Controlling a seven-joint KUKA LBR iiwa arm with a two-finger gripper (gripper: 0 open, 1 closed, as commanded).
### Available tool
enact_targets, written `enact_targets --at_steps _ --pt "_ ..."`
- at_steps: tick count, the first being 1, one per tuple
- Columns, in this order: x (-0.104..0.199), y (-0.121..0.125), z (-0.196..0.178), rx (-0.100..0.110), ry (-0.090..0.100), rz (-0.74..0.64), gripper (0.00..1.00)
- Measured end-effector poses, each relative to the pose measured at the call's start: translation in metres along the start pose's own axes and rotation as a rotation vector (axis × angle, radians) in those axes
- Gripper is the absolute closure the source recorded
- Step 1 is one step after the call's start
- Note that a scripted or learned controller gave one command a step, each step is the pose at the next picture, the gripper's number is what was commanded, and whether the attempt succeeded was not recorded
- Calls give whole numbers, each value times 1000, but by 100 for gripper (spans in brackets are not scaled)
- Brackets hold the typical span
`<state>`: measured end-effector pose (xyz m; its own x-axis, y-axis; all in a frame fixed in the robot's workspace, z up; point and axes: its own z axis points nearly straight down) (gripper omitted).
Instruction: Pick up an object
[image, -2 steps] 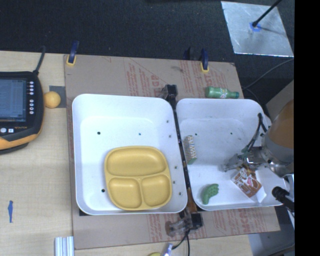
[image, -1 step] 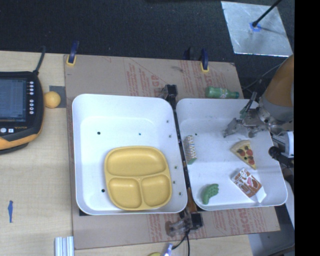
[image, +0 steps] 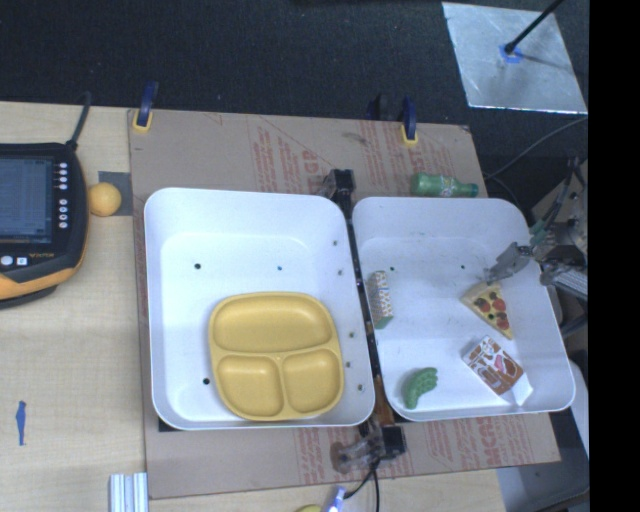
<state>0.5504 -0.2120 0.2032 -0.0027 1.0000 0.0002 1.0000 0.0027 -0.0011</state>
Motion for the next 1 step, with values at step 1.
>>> enact_targets --at_steps 1 --pt "1 26 112 3 0 -4 0"
